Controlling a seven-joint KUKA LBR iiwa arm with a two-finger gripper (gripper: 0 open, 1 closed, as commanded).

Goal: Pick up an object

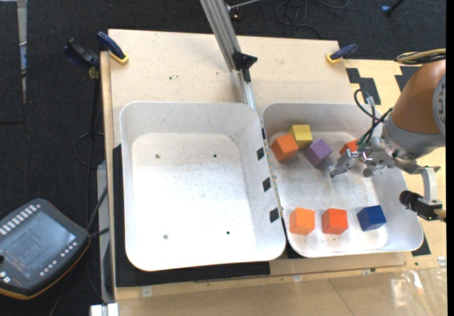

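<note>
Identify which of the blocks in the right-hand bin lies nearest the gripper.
The purple block, just left of the gripper. The yellow block and orange block lie farther left; three more sit along the bin's near edge.

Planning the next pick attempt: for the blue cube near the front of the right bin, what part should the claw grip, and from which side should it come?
Probably straight from above, closing on two opposite flat side faces of the blue cube. It sits flat, apart from the red-orange cube beside it, so a gap lies on that side. The right bin's rim curves close on the far side, so a sideways approach looks cramped. The claw hovers farther back.
</note>
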